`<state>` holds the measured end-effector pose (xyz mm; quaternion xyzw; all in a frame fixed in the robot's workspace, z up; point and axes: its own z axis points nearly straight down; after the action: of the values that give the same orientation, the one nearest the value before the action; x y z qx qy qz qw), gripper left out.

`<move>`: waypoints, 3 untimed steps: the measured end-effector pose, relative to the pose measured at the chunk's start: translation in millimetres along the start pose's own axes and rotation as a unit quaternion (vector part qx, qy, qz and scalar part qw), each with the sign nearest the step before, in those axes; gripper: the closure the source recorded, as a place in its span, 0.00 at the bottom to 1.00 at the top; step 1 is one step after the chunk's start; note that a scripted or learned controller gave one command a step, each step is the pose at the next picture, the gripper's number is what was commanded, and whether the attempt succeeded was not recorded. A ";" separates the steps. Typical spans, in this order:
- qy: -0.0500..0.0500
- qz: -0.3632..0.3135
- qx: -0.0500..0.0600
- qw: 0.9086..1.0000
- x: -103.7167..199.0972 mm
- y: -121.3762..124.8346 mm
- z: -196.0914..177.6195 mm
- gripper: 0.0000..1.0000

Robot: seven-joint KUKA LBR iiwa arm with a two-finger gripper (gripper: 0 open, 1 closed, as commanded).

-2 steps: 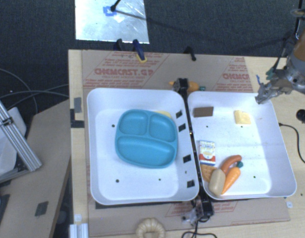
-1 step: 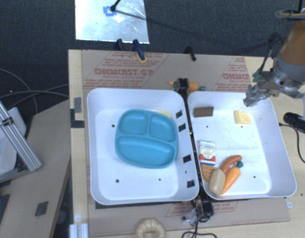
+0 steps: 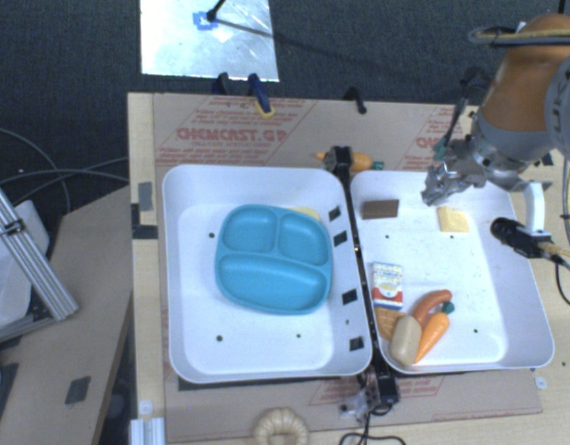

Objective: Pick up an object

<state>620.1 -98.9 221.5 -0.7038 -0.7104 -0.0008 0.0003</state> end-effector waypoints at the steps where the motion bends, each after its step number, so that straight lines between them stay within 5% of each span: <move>1: 0.000 0.000 -0.001 1.000 46.6 -3.8 -9.0 1.00; 3: 0.000 0.000 0.000 1.000 156.8 -20.6 5.9 1.00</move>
<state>598.1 57.8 215.8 -0.7039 -0.7103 -0.0009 0.0006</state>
